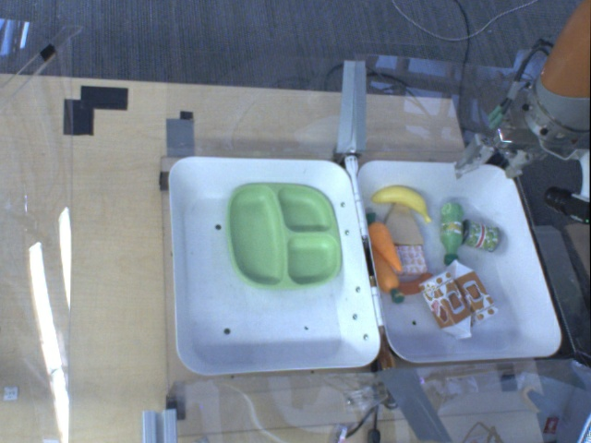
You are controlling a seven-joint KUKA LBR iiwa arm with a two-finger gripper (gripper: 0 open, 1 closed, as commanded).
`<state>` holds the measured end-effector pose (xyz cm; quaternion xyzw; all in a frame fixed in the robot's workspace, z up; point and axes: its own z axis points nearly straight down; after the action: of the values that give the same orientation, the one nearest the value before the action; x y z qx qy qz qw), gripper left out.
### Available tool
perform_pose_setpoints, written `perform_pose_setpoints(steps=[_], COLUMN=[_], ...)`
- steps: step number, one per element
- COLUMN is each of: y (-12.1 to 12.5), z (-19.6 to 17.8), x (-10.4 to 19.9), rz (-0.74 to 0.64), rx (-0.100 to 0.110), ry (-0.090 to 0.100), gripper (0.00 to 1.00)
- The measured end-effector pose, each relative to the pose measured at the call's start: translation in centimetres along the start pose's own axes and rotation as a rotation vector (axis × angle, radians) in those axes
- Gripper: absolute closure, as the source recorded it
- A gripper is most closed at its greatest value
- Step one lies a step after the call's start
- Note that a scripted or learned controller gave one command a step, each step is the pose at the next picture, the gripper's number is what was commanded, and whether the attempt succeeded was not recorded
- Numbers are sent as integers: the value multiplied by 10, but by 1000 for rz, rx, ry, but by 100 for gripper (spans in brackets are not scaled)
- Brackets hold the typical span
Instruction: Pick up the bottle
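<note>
Bottle (pixel 451 228) is the target: green, lying on its side in the right bin (pixel 540 335), toward the far half, its length running roughly near-to-far. A small can (pixel 481 236) lies touching or just beside it on the right; a banana (pixel 401 197) sits to its left, a carrot (pixel 384 247) further left, and a patterned packet (pixel 456 300) nearer the camera. The left bin (pixel 189 340) holds a green tray (pixel 282 233).

The gripper (pixel 488 152) hangs above the right bin's far right corner, well apart from the bottle. Whether its jaws stand wide or narrow, I cannot tell; they carry nothing.

To do this step well, I judge the arm should travel toward the bin's middle, then turn the wrist so the jaws close across the bottle's narrow width. The can's side leaves little room, so descending slightly toward the bottle's far end may avoid nudging it.
</note>
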<state>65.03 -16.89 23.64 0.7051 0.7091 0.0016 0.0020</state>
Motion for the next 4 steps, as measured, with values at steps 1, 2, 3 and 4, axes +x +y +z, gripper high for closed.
perform_pose_setpoints(steps=[1,2,3,4], y=[-42,-39,-39,-86], z=[139,126,126,148], x=[-33,-32,-32,-27], rz=[193,189,190,198], rx=[3,-6,-6,-3], ry=[3,2,2,1], gripper=[0,100,0,0])
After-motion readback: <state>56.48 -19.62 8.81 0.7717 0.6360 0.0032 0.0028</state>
